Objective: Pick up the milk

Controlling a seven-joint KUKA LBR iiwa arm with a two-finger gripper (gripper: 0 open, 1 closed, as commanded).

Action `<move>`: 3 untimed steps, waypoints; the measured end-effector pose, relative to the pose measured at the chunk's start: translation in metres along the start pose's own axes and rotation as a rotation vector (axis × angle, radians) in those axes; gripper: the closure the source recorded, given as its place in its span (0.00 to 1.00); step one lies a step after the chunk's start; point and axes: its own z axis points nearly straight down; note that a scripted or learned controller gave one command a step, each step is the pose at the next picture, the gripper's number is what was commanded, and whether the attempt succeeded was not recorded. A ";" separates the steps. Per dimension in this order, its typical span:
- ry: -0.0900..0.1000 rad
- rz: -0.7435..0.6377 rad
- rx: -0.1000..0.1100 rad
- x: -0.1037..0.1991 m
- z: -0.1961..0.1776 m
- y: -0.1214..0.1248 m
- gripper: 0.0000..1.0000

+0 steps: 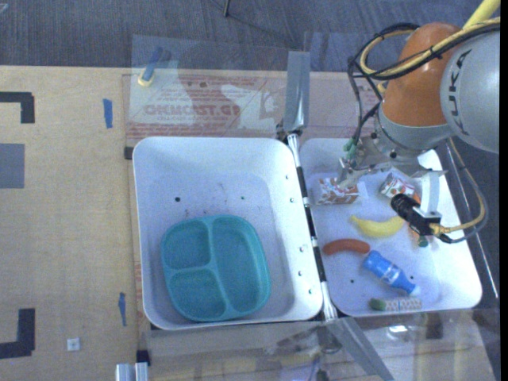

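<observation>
Nearest, a blue bottle [389,271] lies by the right bin's [468,292] front edge, while the gripper [347,176] hangs over the milk carton [339,190] near its back-left corner; finger state unclear.

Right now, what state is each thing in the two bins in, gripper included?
gripper: low in the right bin, at the milk carton, fingers hard to read
milk carton: lying on its side, not lifted
second small carton: lying tipped over
banana: lying flat
sausage: lying flat
blue bottle: on its side
teal divided plate: flat in the left bin
</observation>
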 end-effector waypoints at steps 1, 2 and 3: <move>0.000 0.001 0.000 0.000 0.000 0.000 0.00; 0.000 -0.136 0.000 -0.001 0.000 -0.009 0.00; 0.000 -0.230 -0.001 -0.050 0.051 -0.032 0.00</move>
